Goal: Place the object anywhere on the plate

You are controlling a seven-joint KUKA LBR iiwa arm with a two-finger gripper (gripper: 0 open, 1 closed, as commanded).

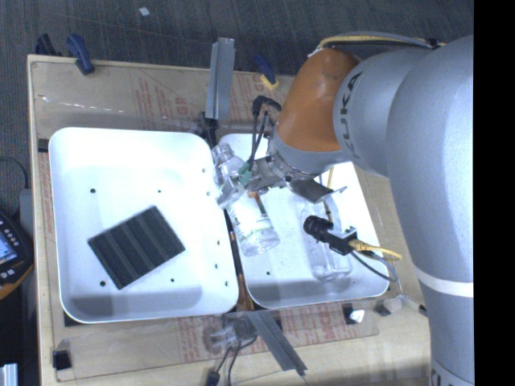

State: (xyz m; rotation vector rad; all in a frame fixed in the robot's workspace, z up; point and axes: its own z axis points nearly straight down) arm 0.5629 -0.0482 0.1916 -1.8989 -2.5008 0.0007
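Wooden bench [121, 95], pale, taped at its edges. Two blue clamps [78, 55] are fixed along its far edge, and a grey metal bar [219, 79] stands upright behind the seam between the bins. A black handheld device [10, 248], possibly a control pendant, is seen at the left edge. Dark carpet [161, 6] lies beyond.
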